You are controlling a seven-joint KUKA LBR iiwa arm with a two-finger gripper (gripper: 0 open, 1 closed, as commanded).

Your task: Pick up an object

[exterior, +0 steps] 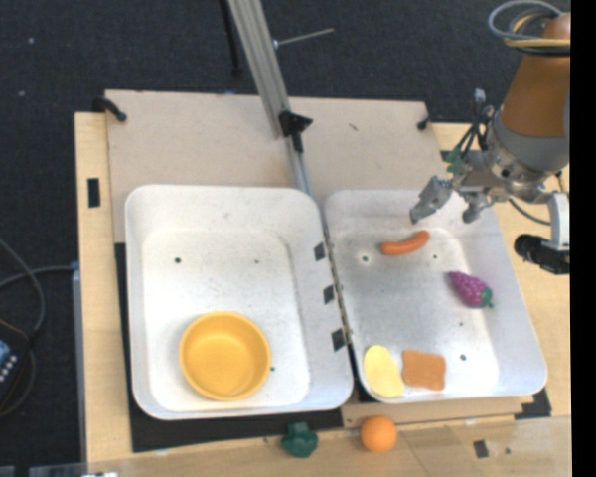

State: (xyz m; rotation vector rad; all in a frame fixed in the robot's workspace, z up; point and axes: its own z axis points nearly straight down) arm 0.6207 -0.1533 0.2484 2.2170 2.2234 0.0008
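Note:
My gripper (449, 203) hangs over the far edge of the right bin (517, 351), its two fingers spread open with nothing between them. An orange carrot (404, 244) lies just in front of and below the gripper, apart from it. A purple grape bunch (470, 288) rests toward the bin's right side. At the near edge lie a pale yellow piece (381, 370) and an orange-brown slab (423, 370), side by side.
The left bin (159, 227) holds a yellow bowl (224, 355) at its near side. An orange ball (378, 433) and a green toy (299, 439) sit on the bench in front of the bins. A slanted metal rail (268, 73) rises behind the bins.

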